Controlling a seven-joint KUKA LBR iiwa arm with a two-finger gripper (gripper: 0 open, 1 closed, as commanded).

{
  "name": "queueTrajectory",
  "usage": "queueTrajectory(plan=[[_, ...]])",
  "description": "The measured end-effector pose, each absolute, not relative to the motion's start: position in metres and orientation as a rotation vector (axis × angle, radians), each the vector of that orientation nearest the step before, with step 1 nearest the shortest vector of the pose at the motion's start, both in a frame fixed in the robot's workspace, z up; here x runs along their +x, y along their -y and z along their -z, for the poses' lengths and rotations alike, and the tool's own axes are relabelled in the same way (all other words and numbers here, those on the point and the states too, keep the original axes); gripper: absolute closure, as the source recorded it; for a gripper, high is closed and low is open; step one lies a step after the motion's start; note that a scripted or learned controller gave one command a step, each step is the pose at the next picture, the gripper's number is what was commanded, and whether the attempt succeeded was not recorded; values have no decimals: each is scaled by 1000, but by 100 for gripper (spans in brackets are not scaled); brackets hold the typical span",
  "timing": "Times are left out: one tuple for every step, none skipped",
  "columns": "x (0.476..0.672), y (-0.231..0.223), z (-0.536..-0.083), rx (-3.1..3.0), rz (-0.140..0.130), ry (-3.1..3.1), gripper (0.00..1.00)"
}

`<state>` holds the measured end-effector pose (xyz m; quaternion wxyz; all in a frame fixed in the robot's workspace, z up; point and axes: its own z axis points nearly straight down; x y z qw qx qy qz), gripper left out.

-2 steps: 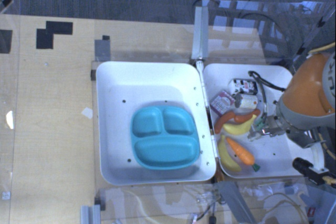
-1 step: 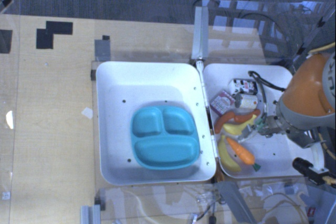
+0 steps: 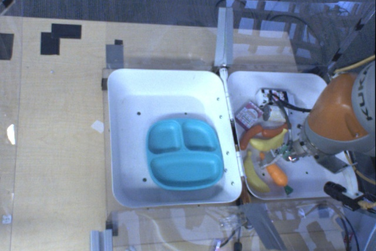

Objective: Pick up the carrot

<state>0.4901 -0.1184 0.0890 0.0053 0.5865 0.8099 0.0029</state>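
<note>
Camera view: we see the jaws low in the right bin [image 3: 329, 86].
The carrot [image 3: 277, 174] lies just below the jaws, beside a banana [image 3: 255, 172]; we cannot tell whether the jaws are open or closed.

arm [image 3: 346, 111]: bulbous glossy orange band above wrist, grey rounded housing below and beside it, dark lettering partly visible on the grey shell at the frame's right edge. yellow cable arcs over the top of the orange section. gripper [image 3: 286, 153] end is a small dark cluster with thin wires and a few tiny coloured dots, detail too small to resolve
</note>
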Motion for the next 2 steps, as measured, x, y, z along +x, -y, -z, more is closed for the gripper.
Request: queueTrajectory(plan=[[494, 118, -102, 1826, -17, -2532, 100], [489, 72, -219, 2034, -5, -2387, 100]])
